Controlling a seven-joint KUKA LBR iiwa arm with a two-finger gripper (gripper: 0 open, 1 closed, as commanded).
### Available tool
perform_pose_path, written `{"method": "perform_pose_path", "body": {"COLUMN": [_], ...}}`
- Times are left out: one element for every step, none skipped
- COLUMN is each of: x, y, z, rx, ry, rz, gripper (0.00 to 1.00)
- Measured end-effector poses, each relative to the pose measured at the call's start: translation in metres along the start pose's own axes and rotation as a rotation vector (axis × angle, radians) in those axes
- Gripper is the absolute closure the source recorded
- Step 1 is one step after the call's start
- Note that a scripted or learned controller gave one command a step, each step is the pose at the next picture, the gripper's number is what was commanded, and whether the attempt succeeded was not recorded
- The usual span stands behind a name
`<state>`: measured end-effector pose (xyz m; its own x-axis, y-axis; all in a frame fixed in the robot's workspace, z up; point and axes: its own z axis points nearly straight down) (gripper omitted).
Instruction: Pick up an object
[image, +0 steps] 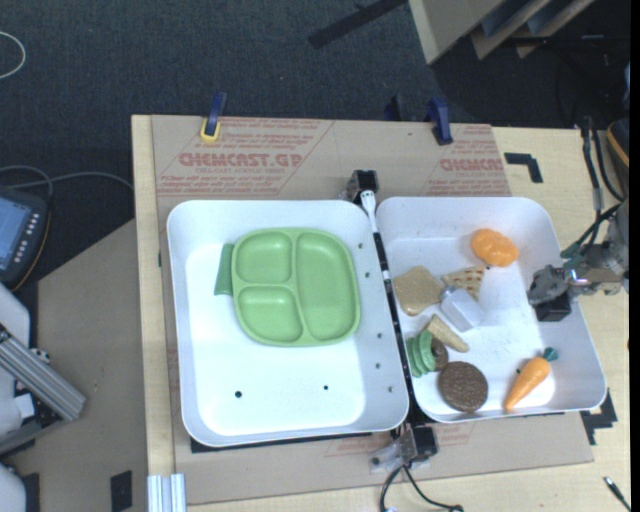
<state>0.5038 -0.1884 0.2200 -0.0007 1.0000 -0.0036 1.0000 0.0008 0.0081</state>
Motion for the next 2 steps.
{"method": "perform_pose_path", "body": {"x": [0.000, 0.037], "y": [0.001, 0.031], "z": [-0.005, -0.009], "rx": [0.005, 0.004], "ry": [0.002, 0.003], "rz": [0.000, -0.004], "gripper": [1.00, 1.00]}}
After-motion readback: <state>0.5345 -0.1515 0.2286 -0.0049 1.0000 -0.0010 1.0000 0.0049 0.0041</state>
